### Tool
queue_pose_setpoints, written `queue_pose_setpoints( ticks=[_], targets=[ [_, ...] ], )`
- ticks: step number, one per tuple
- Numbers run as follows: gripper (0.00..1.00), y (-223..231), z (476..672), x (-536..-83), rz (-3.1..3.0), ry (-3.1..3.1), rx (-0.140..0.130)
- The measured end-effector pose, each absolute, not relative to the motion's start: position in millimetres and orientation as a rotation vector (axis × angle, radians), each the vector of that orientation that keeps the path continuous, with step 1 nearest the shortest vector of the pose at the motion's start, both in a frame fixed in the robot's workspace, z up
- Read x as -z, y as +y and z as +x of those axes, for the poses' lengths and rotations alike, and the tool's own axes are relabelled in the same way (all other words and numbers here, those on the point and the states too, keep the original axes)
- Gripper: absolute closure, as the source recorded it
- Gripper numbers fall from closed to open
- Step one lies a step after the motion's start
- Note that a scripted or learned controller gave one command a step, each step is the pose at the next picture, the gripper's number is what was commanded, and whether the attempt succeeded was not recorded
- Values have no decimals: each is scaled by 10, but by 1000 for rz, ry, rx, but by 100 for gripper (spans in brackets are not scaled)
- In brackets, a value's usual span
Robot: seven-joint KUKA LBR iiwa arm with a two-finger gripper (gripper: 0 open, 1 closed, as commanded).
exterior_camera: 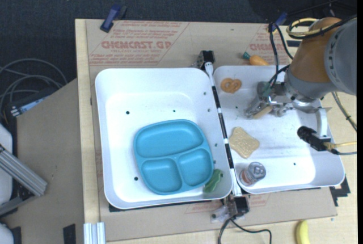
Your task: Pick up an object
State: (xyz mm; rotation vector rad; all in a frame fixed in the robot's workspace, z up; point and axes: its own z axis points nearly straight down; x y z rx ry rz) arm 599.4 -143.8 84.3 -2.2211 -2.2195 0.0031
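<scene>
Presently we locate the pincer (260, 108) low in the right bin (317, 172), finger state we cannot tell, pretzel (230, 85) beside it, bread slice (244, 142) near, blue divided tray (172, 155) in left bin (113, 101).

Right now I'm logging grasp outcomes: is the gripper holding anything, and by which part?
It cannot be told. The gripper is low in the right bin, apart from the pretzel and the bread slice.
</scene>
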Motion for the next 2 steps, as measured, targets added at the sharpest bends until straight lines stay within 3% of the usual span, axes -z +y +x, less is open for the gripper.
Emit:
queue_pose_setpoints(
  ticks=[1, 2],
  targets=[
    [0, -1606, 6460, -796, -2201, -2202, -36],
    [0, -1816, 5920, -845, -2221, -2220, -2]
  ],
)
